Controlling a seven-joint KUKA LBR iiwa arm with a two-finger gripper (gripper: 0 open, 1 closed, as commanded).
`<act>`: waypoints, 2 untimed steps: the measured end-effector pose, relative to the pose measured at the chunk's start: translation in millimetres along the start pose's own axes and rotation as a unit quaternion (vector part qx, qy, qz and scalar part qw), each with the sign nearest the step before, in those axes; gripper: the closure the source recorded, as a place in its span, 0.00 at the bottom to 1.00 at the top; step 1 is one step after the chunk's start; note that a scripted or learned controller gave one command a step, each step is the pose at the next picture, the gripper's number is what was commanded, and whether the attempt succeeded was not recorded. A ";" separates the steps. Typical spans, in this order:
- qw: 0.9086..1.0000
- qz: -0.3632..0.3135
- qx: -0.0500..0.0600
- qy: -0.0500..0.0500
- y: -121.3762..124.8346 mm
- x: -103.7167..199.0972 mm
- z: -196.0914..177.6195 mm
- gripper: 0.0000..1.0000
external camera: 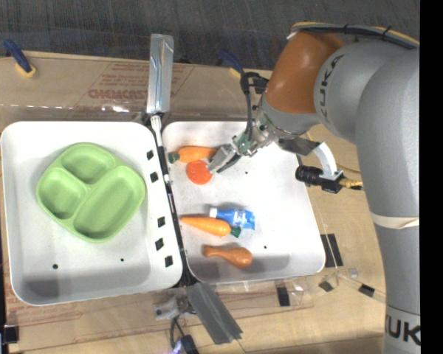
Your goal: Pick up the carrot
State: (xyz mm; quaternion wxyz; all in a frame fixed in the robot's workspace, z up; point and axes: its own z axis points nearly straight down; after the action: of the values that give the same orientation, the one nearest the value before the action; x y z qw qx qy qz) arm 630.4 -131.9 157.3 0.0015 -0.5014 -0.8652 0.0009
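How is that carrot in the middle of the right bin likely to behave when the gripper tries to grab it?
The carrot looks like smooth moulded plastic, so it is probably stiff and light. Its rounded, tapered body lies flat on the right bin floor, so it may roll or pivot if pushed. Its green end touches the blue packet, which may shift along with it.

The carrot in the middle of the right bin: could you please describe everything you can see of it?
The orange toy carrot looks like smooth plastic, tapering to a point on the left, with a small green stub at its right end. It lies flat, nearly level, on the floor of the right white bin, its stub end against a small blue packet.
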 end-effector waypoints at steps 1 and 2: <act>1.000 -0.008 0.002 0.003 -119.3 102.3 66.9 0.00; 1.000 -0.009 0.004 0.005 -119.2 102.0 61.0 1.00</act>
State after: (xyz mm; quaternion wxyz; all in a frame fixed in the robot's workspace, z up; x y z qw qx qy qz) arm 476.1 -102.7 96.9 0.0073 -0.4934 -0.8698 0.0017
